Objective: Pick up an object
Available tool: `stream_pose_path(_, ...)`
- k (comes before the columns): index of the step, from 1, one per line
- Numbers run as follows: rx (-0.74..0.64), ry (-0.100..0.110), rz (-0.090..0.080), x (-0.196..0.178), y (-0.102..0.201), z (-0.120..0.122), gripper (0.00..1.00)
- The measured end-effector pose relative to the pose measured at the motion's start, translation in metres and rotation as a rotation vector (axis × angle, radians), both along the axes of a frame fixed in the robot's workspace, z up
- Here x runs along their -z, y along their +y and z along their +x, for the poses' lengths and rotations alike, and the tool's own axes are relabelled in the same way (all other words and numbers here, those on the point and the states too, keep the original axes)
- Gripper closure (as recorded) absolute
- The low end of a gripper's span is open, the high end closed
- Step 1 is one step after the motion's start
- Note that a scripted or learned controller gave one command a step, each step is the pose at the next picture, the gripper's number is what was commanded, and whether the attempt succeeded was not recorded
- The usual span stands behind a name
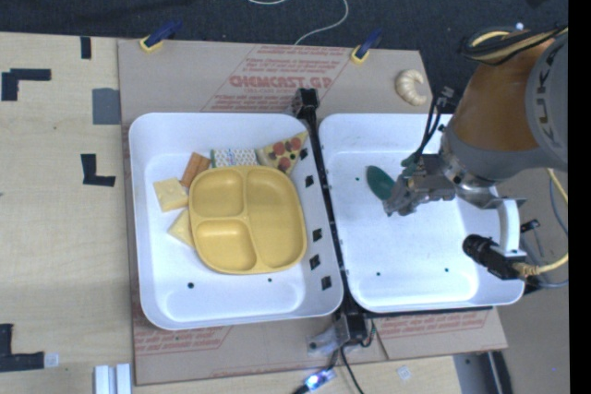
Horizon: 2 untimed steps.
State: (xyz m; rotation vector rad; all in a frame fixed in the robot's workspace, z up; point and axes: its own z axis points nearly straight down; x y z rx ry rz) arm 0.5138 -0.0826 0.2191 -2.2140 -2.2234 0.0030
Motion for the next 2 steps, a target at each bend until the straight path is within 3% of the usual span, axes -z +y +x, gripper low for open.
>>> stream_pose_path(2, 0.002, -0.003, -0.001, -0.0150, 0.0082, 0.0045, 1.00)
